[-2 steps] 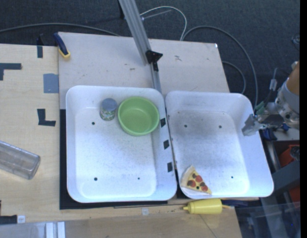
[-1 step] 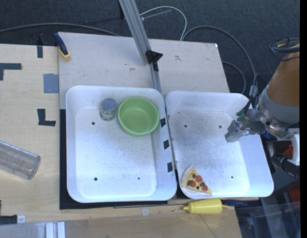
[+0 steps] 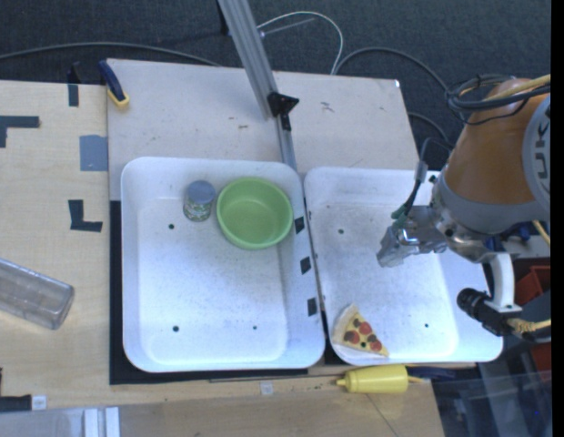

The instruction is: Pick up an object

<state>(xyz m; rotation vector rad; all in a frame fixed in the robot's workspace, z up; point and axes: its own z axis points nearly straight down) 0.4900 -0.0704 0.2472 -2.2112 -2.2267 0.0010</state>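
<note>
Both white bins [image 3: 150, 335] look like smooth speckled plastic, the green bowl [image 3: 255, 212] matt plastic, the small can [image 3: 199, 200] dull metal with a paper label, the bench top [image 3: 45, 235] pale matt wood, the gripper [image 3: 394, 248] bare shiny metal, the yellow bottle [image 3: 377, 380] glossy plastic.

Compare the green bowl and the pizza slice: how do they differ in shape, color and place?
The green bowl is round and hollow; the pizza slice is a flat wedge. The bowl is plain green; the slice is yellow with red spots. The bowl sits in the left bin; the slice lies in the right bin. Neither touches the gripper.
</note>
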